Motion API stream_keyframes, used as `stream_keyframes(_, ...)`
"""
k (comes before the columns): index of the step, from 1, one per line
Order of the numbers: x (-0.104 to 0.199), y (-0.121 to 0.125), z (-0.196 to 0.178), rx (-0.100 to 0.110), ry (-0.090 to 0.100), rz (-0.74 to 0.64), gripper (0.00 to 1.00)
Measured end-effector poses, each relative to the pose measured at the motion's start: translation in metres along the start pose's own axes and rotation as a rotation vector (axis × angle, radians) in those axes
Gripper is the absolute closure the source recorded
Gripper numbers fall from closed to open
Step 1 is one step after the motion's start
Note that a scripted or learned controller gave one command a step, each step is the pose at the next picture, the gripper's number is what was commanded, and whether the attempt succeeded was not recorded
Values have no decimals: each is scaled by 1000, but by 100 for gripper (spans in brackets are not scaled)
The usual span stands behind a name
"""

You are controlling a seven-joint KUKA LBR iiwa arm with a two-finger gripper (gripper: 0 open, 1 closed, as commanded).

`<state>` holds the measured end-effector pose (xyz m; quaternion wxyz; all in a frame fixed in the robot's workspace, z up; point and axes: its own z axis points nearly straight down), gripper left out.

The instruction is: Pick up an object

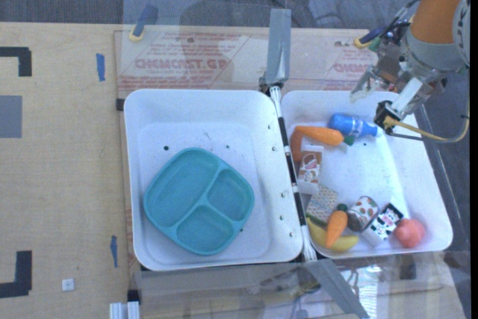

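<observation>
My gripper [371,84] hangs over the far right corner of the right bin [429,183], with nothing visibly in it. Just below and left of it a blue bottle [351,125] lies on its side, apart from the gripper. An orange carrot [318,135] lies left of the bottle. Along the bin's left side sit a small printed carton [310,166] and a patterned packet [323,200]. At the near end are a small carrot [336,223] on a banana [334,241], a can [362,211], a black-and-white carton [385,222] and a pink ball [409,232].
The left bin [149,116] holds a teal divided plate [198,199]. A grey strip [278,45] stands behind the wall between the bins. The middle of the right bin's floor [358,168] is bare.
</observation>
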<state>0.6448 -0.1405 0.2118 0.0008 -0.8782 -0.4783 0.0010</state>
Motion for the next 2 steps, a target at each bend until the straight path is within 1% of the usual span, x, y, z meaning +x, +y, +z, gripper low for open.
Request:
stream_keyframes(1,31,-26,117,-5,2,-142,0)
stream_keyframes(2,29,-24,107,-7,3,-136,100)
